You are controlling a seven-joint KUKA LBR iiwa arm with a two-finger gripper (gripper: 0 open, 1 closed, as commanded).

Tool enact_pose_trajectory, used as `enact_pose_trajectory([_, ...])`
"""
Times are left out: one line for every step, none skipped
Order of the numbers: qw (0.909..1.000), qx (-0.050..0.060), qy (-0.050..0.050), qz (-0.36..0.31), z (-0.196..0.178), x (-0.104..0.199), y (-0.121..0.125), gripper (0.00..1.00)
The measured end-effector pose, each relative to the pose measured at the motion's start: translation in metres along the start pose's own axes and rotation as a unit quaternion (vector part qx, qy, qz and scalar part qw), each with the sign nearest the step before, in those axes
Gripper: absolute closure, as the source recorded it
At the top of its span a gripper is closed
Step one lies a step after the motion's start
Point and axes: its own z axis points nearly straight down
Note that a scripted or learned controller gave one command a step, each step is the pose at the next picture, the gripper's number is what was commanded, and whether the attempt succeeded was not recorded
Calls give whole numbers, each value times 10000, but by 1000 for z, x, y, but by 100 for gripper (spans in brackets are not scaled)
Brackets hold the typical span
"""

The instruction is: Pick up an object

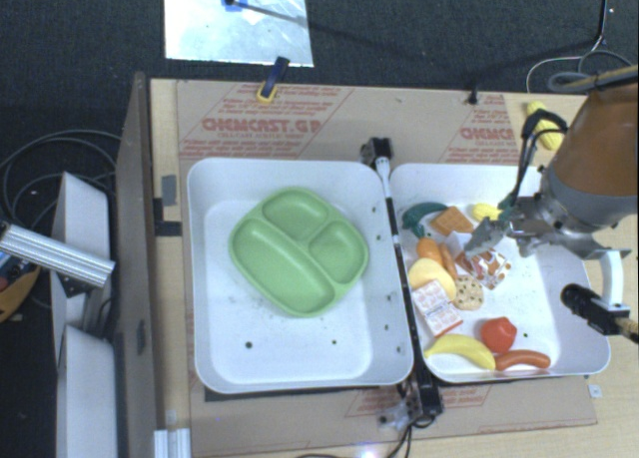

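Observation:
The right bin (574,291) holds several toy foods: a yellow banana (461,348), a red tomato (498,332), a red sausage (522,359), a cookie (466,293), a pink-white wafer packet (435,304), a yellow lemon-like piece (429,272), an orange carrot (434,251), an orange cracker (453,220) and a dark green piece (423,212). My gripper (486,239) hangs low over the middle of this bin, just above a red-and-white checkered packet (487,266). Whether anything is between its fingers is not visible.
The left bin (225,346) holds a green divided plate (298,249). A black divider clamp (379,154) sits between the bins at the back. The arm's orange band (604,137) looms over the right bin's far right. Cables lie at the left of the bench.

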Motion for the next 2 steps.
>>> enact_pose_trajectory([10000,-29,-17,-11,130,-1,66,0])
enact_pose_trajectory([10000,17,-7,28,119,-33,31,0])
